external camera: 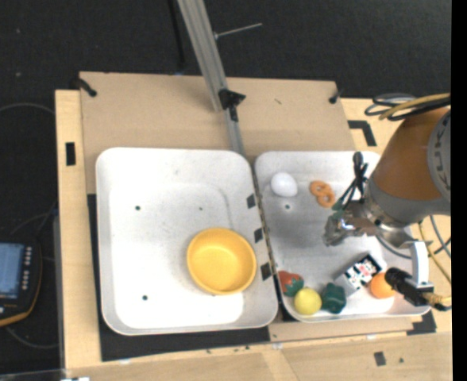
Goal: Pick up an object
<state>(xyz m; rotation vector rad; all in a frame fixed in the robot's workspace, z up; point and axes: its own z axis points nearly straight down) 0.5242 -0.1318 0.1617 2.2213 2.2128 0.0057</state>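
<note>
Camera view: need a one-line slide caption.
KUKA arm's gripper hovers over the right bin near a white ball and orange pretzel; yellow bowl sits in the left bin.

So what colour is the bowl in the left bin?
Yellow. The bowl shows plainly in the camera view, near the left bin's right side.

Robotics lab or test cell, not home. Evidence: plywood bench [178, 109] on dark floor, two shallow white bins [122, 181] mounted side by side with black clips at shared edge. Metal mast [206, 46] rising from bench's far edge, slanting over it. Handheld control pendant [3, 280] with lit blue screen lying on floor at left, cable trailing from it. Industrial arm [408, 165], grey with orange band, over right bin. Assorted small toy-like props clustered in right bin; yellow bowl [221, 260] in left.
</note>
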